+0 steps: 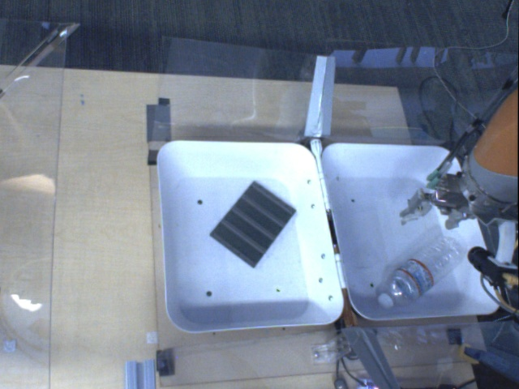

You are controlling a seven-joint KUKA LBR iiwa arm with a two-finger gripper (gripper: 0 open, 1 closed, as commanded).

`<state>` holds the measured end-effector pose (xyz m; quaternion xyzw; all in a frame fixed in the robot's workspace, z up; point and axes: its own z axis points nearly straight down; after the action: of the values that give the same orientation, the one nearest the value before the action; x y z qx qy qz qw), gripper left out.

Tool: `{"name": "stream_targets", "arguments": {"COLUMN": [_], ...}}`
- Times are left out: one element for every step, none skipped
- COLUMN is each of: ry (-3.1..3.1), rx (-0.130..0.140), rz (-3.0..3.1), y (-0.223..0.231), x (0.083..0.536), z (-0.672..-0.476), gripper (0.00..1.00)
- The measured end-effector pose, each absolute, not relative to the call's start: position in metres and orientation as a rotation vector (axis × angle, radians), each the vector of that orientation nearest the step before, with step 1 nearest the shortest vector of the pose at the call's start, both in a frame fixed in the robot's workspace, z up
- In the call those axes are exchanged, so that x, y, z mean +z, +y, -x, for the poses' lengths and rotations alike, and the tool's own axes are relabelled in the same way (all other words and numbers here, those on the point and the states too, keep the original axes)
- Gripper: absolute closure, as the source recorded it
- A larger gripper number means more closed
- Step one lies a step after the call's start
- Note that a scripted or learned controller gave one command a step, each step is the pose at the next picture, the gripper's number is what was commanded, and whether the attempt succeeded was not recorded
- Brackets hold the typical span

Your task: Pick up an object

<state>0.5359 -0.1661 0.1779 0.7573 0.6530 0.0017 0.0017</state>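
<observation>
Bench (97,241): pale wood, glare.
Left bin (182,298): ridged dark pad (253,223).
Right bin (365,177): bottle (418,274).
Gripper (426,203): jaws spread, holding nothing.

arm (499,156) cut off at right edge

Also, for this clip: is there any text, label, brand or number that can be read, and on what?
None can be read.
Plastic bottle in the right bin: its blue and white label is too blurred to read.
Dark ribbed pad in the left bin: no marking.
</observation>
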Motion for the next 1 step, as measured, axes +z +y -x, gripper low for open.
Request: {"name": "stream_targets", "arguments": {"ry": [1.99], "rx": [0.007], "rz": [-2.427], "y": [-0.111], "x": [0.0926], "z": [-0.4885], "gripper": [0.0]}}
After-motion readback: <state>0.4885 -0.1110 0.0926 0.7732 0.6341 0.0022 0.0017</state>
